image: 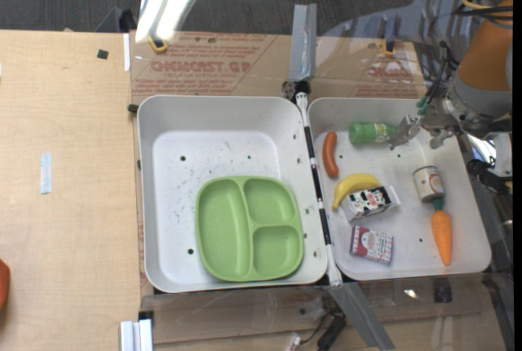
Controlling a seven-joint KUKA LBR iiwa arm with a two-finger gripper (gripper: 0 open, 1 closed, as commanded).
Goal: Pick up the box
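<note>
Two white bins sit side by side on the bench [65, 178]. The left bin [163, 137] carries a green divided plate [249, 227]; the right bin [469, 259] carries everything else. The claw [420, 133] hangs over the far right part of that bin, with the green bottle [371, 132] just to its left. Whether the claw is released or clenched cannot be told from this slant, and nothing is seen between its tips.

Which thing counts as the box is a judgement: the red and white box [372, 244] lies flat near the bin's near wall, and a smaller black and white carton [369, 200] lies tilted just beyond it, touching the banana [352, 185]. The red one is the likelier target, lying apart from its neighbours.

To do the approach well, the arm should travel toward the near left of the bin at a safe height, passing over the can [426, 183] and staying wide of the carrot [441, 237]. It should centre above the red box, turn the wrist so the tips straddle its shorter sides, and come straight down. A flat box offers little height to bite, so the tips need to reach almost to the bin floor before closing. The sausage [329, 154] by the left wall is well out of the way.
</note>
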